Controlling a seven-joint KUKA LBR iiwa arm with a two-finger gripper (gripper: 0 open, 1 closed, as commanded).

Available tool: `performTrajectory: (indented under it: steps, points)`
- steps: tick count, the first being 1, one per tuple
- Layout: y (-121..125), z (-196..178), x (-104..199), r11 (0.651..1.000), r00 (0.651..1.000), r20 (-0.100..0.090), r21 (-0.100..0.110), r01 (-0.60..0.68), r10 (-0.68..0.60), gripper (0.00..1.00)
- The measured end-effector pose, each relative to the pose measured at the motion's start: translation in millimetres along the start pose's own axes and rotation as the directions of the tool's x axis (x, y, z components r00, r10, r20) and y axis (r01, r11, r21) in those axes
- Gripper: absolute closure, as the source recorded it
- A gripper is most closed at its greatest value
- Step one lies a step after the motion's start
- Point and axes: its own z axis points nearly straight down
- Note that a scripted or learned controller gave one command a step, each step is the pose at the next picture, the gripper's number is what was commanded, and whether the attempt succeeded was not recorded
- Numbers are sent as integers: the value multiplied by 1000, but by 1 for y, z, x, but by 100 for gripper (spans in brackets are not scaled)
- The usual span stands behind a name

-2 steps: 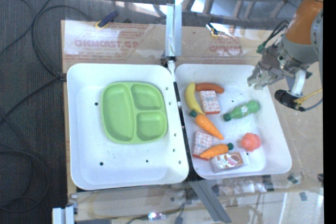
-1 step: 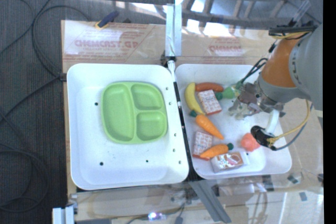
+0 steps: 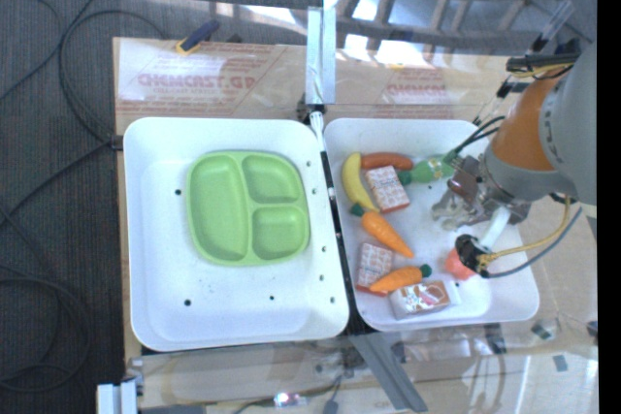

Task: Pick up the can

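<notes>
Nearest the lower edge of the right-hand shallow white bin (image 3: 505,305) lies a flat white pack with a red printed label (image 3: 422,298). Just beyond it sits a short orange toy carrot with a green tip (image 3: 398,280), touching a small red-and-white chequered block (image 3: 375,262). A second, longer orange carrot (image 3: 386,233) lies slantwise mid-bin. The yellow toy banana (image 3: 354,181) lies along the bin's left wall, and pressed against it is a squat red-and-cream labelled can (image 3: 386,189), on its side by my reading. The label is too small to read, so this identification is a judgement. A red sausage-shaped piece (image 3: 388,160) and a green plastic bottle (image 3: 427,172) lie toward the far edge. A small orange-red round piece (image 3: 458,264) sits near the right wall. The two-finger gripper (image 3: 458,204) is low over the right half of this bin, near the bottle and well apart from the can. How wide it is set cannot be told, as the wrist and cables hide it, and nothing can be seen held in it. Step in hand: approach, with no grasp made. The next move calls for travel leftward across the bin, then a descent between banana and carrot. The left-hand white bin (image 3: 146,305) holds a light green three-compartment plastic tray (image 3: 247,207).
</notes>
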Motion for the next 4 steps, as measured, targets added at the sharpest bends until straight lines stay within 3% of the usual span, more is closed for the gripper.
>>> performTrajectory:
  steps: [1, 2, 3, 4]
  points:
    - [15, -87, 35, 941, 941, 21, 8, -339, 339, 100]
    - [-59, 0, 20, 755, 755, 10, -2, -656, 656, 100]
    - [8, -108, 1, 746, 746, 23, 0, -666, 666, 100]
    - [-67, 0, -23, 746, 746, 8, 2, -666, 666, 100]
